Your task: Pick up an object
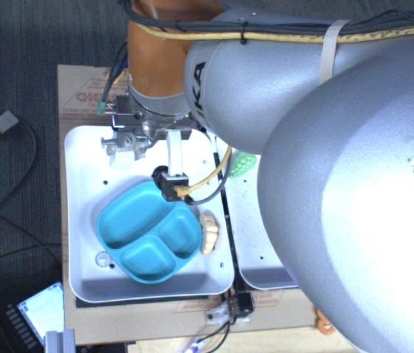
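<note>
We see a bright blue dish (148,237) in a white bin (81,197) at lower left, a cream lump (209,232) on its right, a pale green thing (242,162) mid-frame, and an orange band (164,50) on the grey arm up top.

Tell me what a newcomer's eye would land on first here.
The huge grey arm swallows the right and top of the view, its orange band at top centre. Next comes the bright blue divided tray lying in the left bin, a small pale object beside its right edge. A green object peeks past the arm's edge in the right bin.
</note>
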